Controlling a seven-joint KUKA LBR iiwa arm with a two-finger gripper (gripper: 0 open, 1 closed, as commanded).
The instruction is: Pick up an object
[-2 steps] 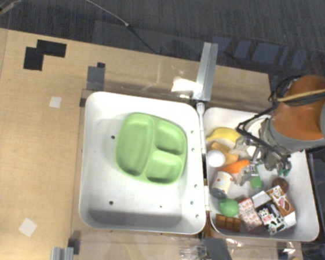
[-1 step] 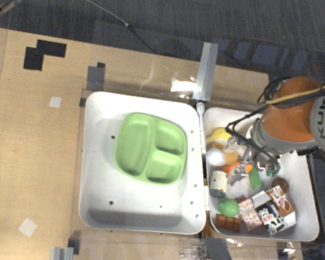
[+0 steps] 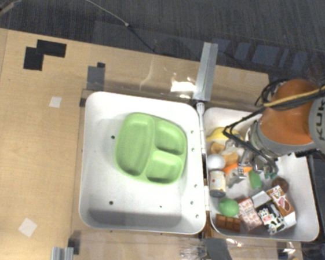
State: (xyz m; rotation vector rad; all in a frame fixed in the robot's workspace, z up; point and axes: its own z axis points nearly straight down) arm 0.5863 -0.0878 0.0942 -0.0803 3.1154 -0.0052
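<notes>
gripper: [image 3: 245, 175] low in right white bin [image 3: 309, 198], finger state cannot tell
objects: small green ball [image 3: 229, 207] just below-left; white can [image 3: 217, 182] beside

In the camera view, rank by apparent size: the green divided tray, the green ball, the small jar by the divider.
1. green divided tray, by far the largest
2. small jar
3. green ball
The jar and ball look close in size, so their order is unsure.
</notes>
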